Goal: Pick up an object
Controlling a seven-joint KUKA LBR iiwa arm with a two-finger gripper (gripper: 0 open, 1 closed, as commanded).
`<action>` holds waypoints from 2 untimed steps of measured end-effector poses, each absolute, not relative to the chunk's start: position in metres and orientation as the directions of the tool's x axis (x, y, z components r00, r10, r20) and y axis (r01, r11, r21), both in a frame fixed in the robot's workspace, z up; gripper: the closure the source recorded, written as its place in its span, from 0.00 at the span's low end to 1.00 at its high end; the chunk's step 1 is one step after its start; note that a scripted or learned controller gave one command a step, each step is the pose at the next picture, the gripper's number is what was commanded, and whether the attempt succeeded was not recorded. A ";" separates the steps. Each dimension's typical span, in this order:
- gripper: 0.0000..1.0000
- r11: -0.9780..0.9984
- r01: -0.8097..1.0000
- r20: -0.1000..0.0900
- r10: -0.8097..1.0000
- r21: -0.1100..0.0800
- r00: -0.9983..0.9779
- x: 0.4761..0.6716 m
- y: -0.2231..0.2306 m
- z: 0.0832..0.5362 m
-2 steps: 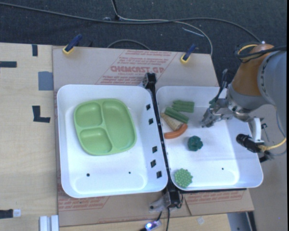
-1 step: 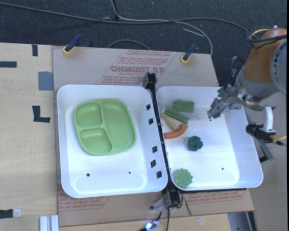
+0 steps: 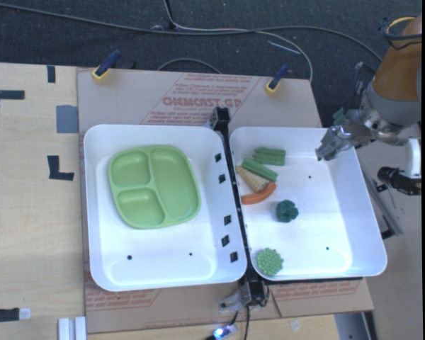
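Note:
The right bin (image 3: 340, 211) holds several small items. Two green sticks (image 3: 267, 157) lie at its upper left, with a tan wedge (image 3: 251, 180) and an orange carrot-like piece (image 3: 258, 196) just below them. A dark green broccoli-like piece (image 3: 287, 211) sits near the middle. A light green bumpy ball (image 3: 269, 261) rests at the bin's front left corner. My gripper (image 3: 331, 147) hovers over the bin's upper right edge, well to the right of the sticks. Nothing shows between its fingers.
The left bin (image 3: 99, 253) carries a light green divided plate (image 3: 154, 185). A black divider with clips (image 3: 229, 197) runs between the bins. Yellow-and-blue clamps (image 3: 107, 64) (image 3: 277, 78) hold the cardboard at the back. Cables cross the dark floor behind.

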State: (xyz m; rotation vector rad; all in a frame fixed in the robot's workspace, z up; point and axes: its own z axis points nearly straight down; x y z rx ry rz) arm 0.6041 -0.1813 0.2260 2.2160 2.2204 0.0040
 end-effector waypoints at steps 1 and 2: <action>1.00 0.002 1.000 -0.001 1.000 0.004 -0.002 0.605 -0.181 0.279; 1.00 0.005 1.000 0.001 1.000 -0.001 -0.005 0.598 -0.130 0.282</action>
